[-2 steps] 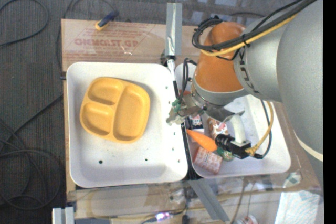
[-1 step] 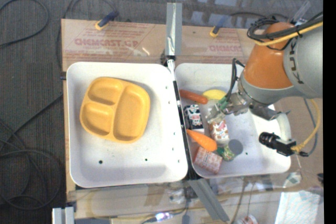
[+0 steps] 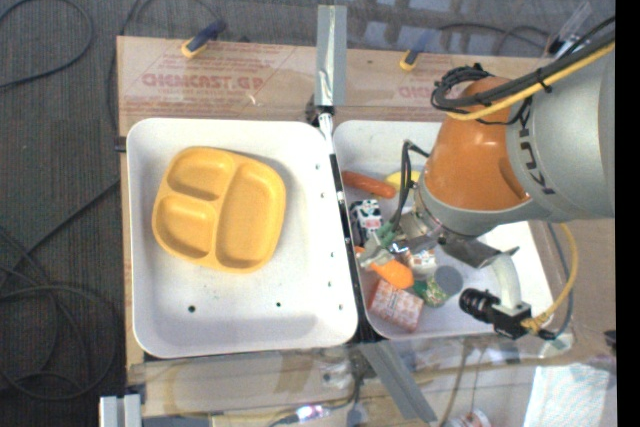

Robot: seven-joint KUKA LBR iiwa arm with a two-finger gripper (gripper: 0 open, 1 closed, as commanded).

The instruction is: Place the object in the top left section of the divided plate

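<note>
A yellow divided plate (image 3: 220, 207) lies in the left white bin (image 3: 200, 315), toward that bin's upper half, its two small sections on the left and its one large section on the right; all three sections are bare. To the right of the plate, past the wall shared by the two bins, the right white bin (image 3: 530, 260) holds a clutter of small things: an orange carrot-shaped piece (image 3: 367, 183) nearest the plate's level, an orange block (image 3: 392, 272) lower down, and a pinkish packet (image 3: 397, 306) below that. The arm's orange band (image 3: 478, 155) hangs over this clutter, well right of the plate, with the gripper (image 3: 405, 243) down among the things.
</note>
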